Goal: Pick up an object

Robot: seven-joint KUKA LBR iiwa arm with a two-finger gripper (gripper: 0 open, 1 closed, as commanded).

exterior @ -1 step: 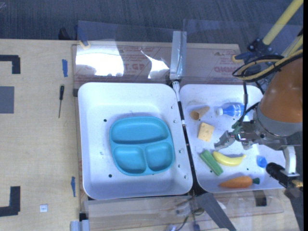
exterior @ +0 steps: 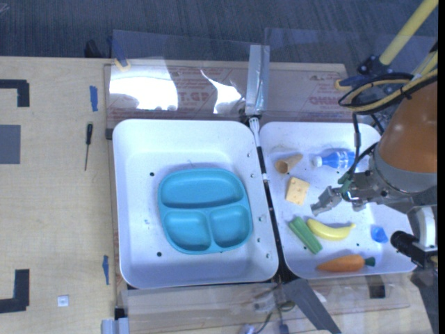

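Above banana (exterior: 331, 229), gripper (exterior: 325, 203) tilted.

Several small items are scattered in the right bin (exterior: 278, 252). A yellow banana (exterior: 331, 229) is laid flat near the middle, curved, with a green veggie-looking stick (exterior: 304, 233) angled just to its left. An orange carrot (exterior: 341, 263) with a green tip is lying lengthwise near the front edge. A cheese wedge (exterior: 297, 191), a small tan piece (exterior: 288, 163), a clear bottle with a blue label (exterior: 334, 159) on its side and a little blue bit (exterior: 378, 234) are spread around.
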